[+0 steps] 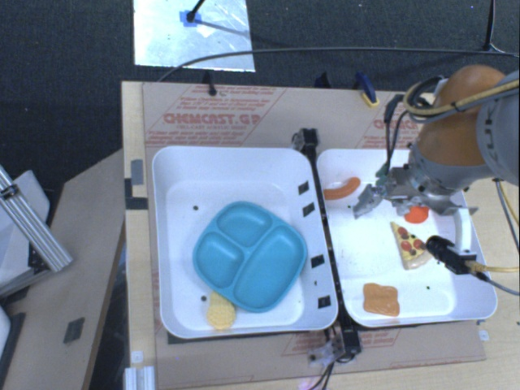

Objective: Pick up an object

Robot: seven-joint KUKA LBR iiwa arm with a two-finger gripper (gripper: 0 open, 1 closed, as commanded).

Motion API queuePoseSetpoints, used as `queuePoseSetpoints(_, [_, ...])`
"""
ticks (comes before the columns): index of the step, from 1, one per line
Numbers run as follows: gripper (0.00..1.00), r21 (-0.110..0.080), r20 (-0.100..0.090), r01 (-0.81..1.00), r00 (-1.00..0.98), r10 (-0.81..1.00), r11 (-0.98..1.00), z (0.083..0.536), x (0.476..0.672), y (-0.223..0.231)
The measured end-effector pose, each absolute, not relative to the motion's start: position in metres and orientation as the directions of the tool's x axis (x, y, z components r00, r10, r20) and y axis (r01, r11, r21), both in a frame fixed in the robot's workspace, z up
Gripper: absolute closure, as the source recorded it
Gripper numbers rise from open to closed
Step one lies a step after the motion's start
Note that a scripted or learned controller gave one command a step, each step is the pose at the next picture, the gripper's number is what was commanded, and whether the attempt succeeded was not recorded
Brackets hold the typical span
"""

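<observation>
Tool (pixel 363 205) poised over right bin (pixel 351 292), fingers apart, gripping nothing.
Could close on air: sausage (pixel 342 188) just behind tool, pizza slice (pixel 410 245) off to its right.

The surface (pixel 236 112) carries two white bins side by side: the left bin (pixel 175 242) holds a blue divided plate (pixel 249 255) with a yellow round piece (pixel 219 311) touching its near edge. The right bin (pixel 479 299) holds a sausage (pixel 342 188), a red piece (pixel 418 214), a pizza slice (pixel 410 245) and an orange piece (pixel 380 299). The pincer (pixel 363 205) hangs over the right bin, between the sausage and the pizza slice, with nothing visible between its fingers.
</observation>
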State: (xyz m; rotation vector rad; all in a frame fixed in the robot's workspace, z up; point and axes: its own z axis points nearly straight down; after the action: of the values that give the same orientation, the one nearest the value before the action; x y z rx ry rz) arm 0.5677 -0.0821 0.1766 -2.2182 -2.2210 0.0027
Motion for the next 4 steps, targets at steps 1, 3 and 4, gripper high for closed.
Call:
queuePoseSetpoints(1, [0.0, -0.001, 0.0, 1.0, -0.001, 1.0, 0.001, 0.133, 0.574, -0.084])
queuePoseSetpoints(3, [1.0, 0.006, -0.001, 1.0, -0.004, 1.0, 0.004, 0.191, 0.582, -0.087])
queuePoseSetpoints(4, [1.0, 0.006, -0.001, 1.0, -0.004, 1.0, 0.004, 0.238, 0.583, -0.087])
